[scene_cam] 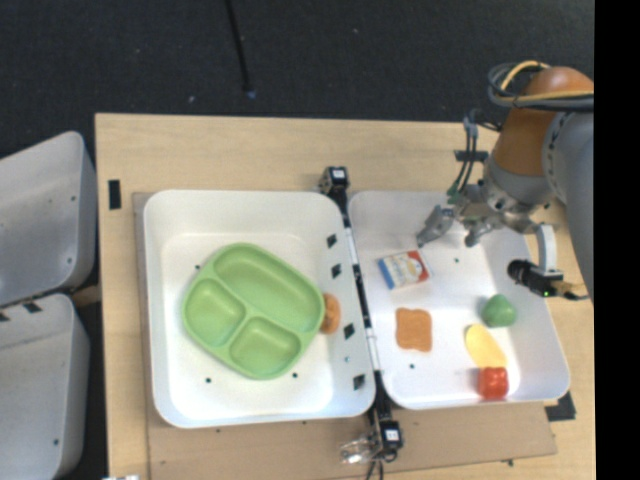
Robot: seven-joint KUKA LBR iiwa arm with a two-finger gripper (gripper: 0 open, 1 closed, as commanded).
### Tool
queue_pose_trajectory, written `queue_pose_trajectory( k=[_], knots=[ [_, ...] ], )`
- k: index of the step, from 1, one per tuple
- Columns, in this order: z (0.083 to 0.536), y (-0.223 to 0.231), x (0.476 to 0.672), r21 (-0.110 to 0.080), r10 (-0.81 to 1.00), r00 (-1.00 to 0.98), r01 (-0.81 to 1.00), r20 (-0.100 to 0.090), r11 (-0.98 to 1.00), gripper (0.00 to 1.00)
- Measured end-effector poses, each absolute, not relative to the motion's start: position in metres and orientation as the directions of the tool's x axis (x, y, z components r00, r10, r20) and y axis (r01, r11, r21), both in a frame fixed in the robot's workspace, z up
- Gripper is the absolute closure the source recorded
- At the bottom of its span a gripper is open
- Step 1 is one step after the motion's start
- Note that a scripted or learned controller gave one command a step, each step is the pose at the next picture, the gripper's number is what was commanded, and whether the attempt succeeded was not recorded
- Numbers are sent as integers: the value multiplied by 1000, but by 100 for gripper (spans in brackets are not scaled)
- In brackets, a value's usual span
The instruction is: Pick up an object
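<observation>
Hovering over right bin (520, 388), gripper (457, 230) w/ fingers spread, nothing between them. Candidates: small carton (402, 268) just below-left of the tips, nearest; orange piece (414, 329) further down; green item (498, 311), yellow item (484, 345), red item (492, 381) well off toward the near-right corner. Best bet IMO: carton, so centre the tips over it, straddle its narrow side, descend straight, then close.

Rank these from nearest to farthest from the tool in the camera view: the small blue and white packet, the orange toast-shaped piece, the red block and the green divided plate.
From the tool, over the right bin's far end:
1. Small blue and white packet, just left and nearer the camera.
2. Orange toast-shaped piece, mid right bin.
3. Red block, near edge of the right bin.
4. Green divided plate, in the left bin.
</observation>
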State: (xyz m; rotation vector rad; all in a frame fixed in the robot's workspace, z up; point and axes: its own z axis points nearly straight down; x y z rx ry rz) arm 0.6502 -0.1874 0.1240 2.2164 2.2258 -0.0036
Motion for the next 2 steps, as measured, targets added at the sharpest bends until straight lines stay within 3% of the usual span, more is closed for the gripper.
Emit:
queue_pose_trajectory(
  k=[1, 2],
  knots=[
    [101, -189, 651, 0, 1000, -4, 1000, -3, 4, 0],
    [113, -190, 651, 3, 1000, -7, 1000, -5, 7, 100]
  ],
)
